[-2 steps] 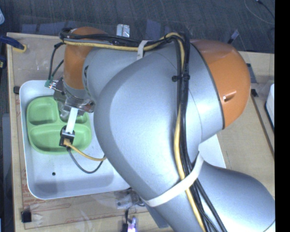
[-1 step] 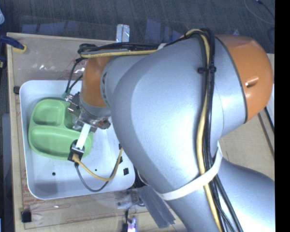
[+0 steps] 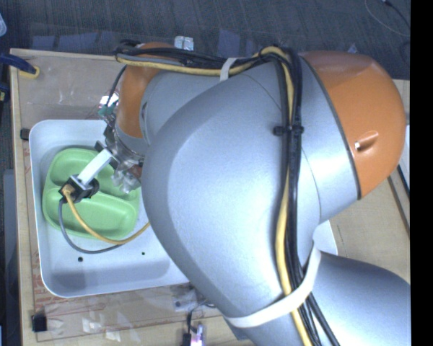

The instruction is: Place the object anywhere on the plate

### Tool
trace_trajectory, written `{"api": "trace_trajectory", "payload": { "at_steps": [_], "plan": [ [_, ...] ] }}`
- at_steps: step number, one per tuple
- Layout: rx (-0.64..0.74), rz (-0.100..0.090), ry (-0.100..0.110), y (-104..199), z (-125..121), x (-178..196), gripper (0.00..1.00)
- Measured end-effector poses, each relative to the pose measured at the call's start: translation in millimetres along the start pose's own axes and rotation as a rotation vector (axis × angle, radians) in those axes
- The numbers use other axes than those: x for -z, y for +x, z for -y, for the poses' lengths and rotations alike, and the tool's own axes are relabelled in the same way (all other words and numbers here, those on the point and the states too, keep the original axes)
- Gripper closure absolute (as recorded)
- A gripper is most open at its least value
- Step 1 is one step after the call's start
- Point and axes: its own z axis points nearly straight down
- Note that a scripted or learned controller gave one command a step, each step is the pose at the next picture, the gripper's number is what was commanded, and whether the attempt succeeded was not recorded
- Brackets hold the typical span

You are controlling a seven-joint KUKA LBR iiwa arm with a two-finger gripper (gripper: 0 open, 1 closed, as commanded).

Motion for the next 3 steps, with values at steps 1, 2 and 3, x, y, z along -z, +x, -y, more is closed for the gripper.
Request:
{"api": "trace_trajectory", "payload": {
  "at_steps": [1, 2, 3],
  "plan": [
    [0.097, -0.002, -0.002, -21, -13, 122, 1.00],
    [0.057, 0.003, 0.000, 33, 18, 42, 1.00],
    [0.134, 0.002, 0.000, -45, 19, -18, 1.00]
  ]
}}
